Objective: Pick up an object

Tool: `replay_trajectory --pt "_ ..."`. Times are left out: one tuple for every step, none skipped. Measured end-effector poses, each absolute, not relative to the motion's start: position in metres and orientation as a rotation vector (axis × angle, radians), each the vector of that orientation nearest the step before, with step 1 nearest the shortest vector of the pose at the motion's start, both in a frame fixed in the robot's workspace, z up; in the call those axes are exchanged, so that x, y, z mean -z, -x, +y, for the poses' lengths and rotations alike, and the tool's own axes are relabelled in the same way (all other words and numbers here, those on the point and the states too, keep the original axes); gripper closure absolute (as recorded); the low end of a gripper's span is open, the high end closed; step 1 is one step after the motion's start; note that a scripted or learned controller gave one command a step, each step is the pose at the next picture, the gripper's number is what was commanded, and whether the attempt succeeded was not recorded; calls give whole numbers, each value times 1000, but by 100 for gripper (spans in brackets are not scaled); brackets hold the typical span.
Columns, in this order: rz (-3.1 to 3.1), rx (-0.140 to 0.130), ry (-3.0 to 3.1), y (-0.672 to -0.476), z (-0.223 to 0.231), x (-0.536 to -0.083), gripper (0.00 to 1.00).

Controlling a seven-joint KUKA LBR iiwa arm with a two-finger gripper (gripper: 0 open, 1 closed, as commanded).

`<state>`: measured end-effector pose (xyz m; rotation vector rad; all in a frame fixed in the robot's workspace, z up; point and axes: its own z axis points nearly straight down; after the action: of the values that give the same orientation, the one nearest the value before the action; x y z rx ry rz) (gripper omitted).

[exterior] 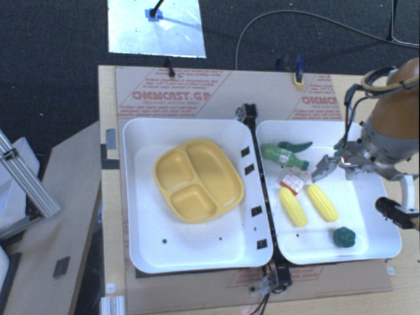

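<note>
Ridged corn cobs (323,203), glossy green bottle (283,155), gripper (324,168) grip state unclear

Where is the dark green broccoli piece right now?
The broccoli piece lies in the right bin, near its front right corner, just below and right of the two corn cobs.

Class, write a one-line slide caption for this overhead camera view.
Gripper hovers over right bin holding two corn cobs, bottle, broccoli; yellow tray in left bin.

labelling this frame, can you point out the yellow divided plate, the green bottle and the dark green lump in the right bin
yellow divided plate (199,180), camera view, on the central ridge between compartments
green bottle (277,154), camera view, on its body
dark green lump (344,237), camera view, on its top
</note>
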<state>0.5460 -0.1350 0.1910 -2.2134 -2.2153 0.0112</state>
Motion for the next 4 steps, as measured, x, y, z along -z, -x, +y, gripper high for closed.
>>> replay_trajectory --pt "-2227 2 2218 -549 -135 -198 0" --pt "-2223 -1 2219 -553 -143 -142 0" --pt "-2223 4 2222 -555 -144 -94 0" --pt "-2229 9 2222 -556 -144 -107 100"
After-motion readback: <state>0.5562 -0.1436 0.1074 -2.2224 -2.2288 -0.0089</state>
